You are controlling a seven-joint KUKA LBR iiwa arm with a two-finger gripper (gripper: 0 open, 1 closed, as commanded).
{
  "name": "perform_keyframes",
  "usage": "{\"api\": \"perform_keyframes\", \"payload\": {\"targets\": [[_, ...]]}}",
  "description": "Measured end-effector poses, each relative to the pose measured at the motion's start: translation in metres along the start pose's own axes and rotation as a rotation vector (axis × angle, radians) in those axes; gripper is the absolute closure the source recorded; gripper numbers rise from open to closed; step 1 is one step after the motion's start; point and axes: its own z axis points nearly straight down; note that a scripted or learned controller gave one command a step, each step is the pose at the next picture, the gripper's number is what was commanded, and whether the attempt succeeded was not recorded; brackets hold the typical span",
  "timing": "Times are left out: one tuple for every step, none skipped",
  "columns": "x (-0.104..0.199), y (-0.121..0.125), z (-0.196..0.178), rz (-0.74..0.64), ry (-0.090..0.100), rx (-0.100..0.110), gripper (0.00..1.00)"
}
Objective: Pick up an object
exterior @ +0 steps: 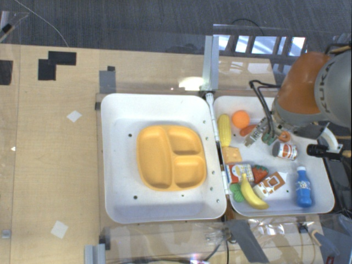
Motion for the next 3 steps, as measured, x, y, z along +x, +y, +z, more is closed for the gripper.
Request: {"api": "perform_keyframes", "payload": {"targets": [[0.0, 0.0, 0.001, -0.001, 0.001, 0.001, 0.0], [0.0, -0.004, -0.053, 0.303, 0.014, 0.014, 0.0], [-0.043, 0.04, 0.018, 0.775, 0.01, 0.017, 0.0]]}}
